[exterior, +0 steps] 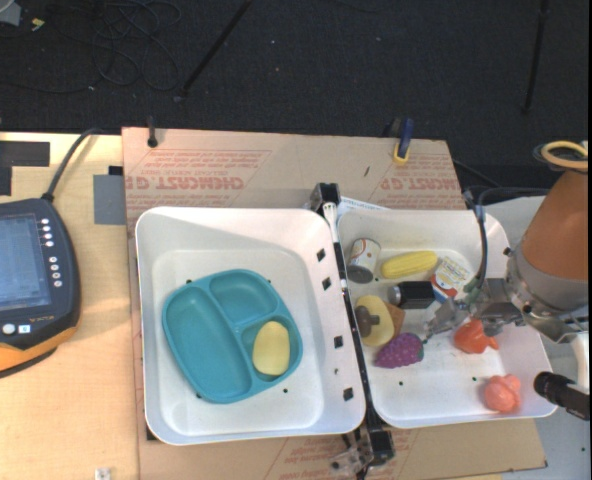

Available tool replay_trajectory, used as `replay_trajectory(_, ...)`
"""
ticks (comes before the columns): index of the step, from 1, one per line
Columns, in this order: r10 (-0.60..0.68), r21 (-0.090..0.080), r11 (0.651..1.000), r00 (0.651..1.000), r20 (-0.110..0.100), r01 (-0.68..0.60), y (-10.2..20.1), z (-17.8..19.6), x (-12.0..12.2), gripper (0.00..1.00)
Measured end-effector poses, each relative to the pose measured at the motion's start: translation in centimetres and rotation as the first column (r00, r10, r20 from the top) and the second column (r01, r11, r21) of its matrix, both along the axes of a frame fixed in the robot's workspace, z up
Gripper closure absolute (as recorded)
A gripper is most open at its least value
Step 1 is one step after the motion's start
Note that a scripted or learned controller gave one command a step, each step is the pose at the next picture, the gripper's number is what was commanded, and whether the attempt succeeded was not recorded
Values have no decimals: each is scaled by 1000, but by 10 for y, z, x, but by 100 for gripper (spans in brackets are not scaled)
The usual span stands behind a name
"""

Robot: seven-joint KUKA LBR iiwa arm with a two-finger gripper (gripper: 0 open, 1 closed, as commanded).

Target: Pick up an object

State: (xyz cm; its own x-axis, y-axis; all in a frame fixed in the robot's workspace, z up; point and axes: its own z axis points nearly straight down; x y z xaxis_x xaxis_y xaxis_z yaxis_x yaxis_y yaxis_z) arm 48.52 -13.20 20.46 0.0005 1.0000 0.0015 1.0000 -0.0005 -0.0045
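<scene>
My gripper is down in the right bin, reaching in from the right. It sits just above and left of a red-orange toy and right of a small black item. Around it lie a yellow corn cob, a purple grape bunch, a brown and yellow piece, a small can and a pink toy. Nothing visibly sits in the gripper.
The left bin holds a teal divided plate with a pale yellow item in its right compartment. A tablet lies on the bench at far left. The orange band of the arm rises over the right bin's right edge.
</scene>
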Motion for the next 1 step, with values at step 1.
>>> replay_trajectory(1,2,-1,1000,1000,2,-2,20,-123,32,0)
